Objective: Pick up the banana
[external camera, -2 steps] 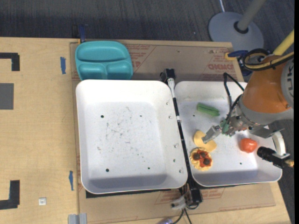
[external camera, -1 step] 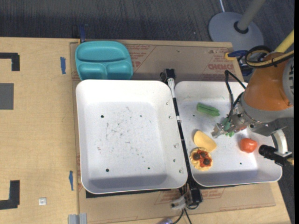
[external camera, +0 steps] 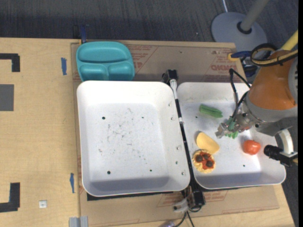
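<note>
Because the arm (external camera: 272,86) runs off the right edge, just its orange band and grey wrist show, and the gripper (external camera: 230,128) below them is a small blur of metal and green; whether its fingers are spread or closed cannot be told, and nothing can be made out between them.

Two white bins sit side by side: the left bin (external camera: 94,98) with scuff marks on its floor, and the right bin (external camera: 189,94), whose right side is partly covered by the arm. Four things lie in the right bin. One banana (external camera: 208,143), a short, plump yellow piece that looks more like a wedge than a curved fruit, lies near the bin's left wall, just left of and nearer than the gripper. One round pastry (external camera: 203,160) with dark and red topping touches the banana's near end. One green vegetable (external camera: 210,110) lies farther back, and one tomato (external camera: 251,147) sits to the right, beside the wrist.

Beyond the left bin rests one teal tray (external camera: 105,60) with compartments.
</note>
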Controlling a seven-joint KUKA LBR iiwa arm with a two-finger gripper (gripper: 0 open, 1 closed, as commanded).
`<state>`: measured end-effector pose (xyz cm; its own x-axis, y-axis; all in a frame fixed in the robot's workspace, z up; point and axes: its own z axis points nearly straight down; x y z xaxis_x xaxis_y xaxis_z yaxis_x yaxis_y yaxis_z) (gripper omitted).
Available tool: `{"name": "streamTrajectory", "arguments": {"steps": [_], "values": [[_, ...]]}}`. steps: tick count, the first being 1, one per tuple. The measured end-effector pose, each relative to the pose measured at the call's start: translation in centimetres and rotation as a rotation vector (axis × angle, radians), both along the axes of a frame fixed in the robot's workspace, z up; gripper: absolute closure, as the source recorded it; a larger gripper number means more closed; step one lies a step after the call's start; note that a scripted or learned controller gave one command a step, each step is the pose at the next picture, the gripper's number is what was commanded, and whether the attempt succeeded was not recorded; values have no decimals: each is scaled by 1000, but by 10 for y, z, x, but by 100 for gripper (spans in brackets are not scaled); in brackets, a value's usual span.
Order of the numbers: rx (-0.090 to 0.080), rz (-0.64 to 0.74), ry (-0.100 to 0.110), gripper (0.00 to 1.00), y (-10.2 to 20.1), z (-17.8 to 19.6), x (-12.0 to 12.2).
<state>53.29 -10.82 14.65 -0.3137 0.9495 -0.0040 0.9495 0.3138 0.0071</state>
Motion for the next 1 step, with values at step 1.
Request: {"name": "streamTrajectory", "arguments": {"steps": [1], "values": [[-1, 0, -3, 100, 0, 10, 1]]}}
